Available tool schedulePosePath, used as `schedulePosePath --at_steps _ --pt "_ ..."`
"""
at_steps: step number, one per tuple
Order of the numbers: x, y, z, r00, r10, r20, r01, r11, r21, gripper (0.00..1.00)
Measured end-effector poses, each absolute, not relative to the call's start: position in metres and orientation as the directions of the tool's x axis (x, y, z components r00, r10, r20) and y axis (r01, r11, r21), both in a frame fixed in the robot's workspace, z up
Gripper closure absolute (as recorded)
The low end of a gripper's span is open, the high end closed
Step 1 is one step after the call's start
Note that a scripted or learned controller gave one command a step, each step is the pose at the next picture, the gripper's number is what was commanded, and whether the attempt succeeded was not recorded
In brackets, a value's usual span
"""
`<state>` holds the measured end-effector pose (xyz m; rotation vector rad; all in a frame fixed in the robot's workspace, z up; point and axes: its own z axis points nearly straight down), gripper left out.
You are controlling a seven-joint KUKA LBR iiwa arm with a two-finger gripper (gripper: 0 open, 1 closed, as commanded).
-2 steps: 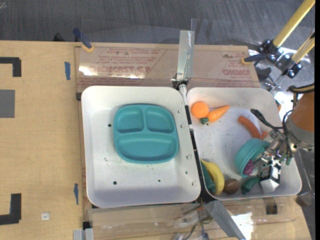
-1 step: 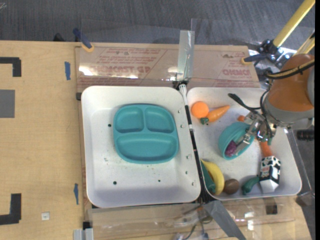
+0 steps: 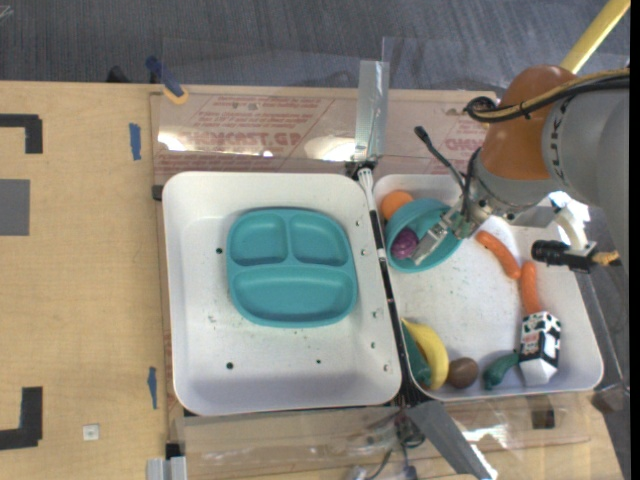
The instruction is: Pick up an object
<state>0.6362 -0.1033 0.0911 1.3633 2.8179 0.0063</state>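
Bench (image 3: pixel 80 298) of light wood carries everything, and on it two shallow white bins sit side by side, touching along their inner edges; the left bin (image 3: pixel 190 368) is the bigger to my eye, and the right bin (image 3: pixel 585 368) lies under the arm. Next in size comes the grey arm (image 3: pixel 590 143) with its orange band, which reaches in from the right and bends down over the far part of the right bin. In the left bin a teal divided plate (image 3: pixel 292 266) rests flat near the middle, with three compartments showing.

The gripper (image 3: pixel 447 230) hangs at the far-left part of the right bin, right at a teal bowl (image 3: pixel 425 233) that is tilted on its side; one finger seems to be inside the rim and one outside, so the fingers pinch the bowl's wall — as far as I can judge from here. Inside the bowl a small purple object (image 3: pixel 404 245) is visible; just behind the bowl an orange ball (image 3: pixel 397 203) touches the bin's corner.

Smaller things lie along the rest of that bin: a carrot (image 3: pixel 528 288) on the right side, with another orange piece (image 3: pixel 496 249) just above it; a black-and-white carton (image 3: pixel 539 343) near the right front; a yellow banana (image 3: pixel 428 346) at the front left; a green item (image 3: pixel 500 370) and a brown round thing (image 3: pixel 462 372) between them.
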Motion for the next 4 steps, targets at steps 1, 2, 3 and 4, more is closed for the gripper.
schedulePosePath --at_steps 1,2,3,4 --pt "0.61 -0.143 0.091 -0.643 0.766 -0.009 0.766 0.643 0.007 0.0" --pt "0.58 -0.172 0.091 -0.613 0.79 -0.01 0.79 0.613 0.008 0.0" --pt "0.585 -0.17 0.107 -0.617 0.787 -0.021 0.787 0.617 0.018 1.0" --pt "0.584 -0.198 0.098 -0.628 0.778 -0.02 0.778 0.628 0.019 1.0"
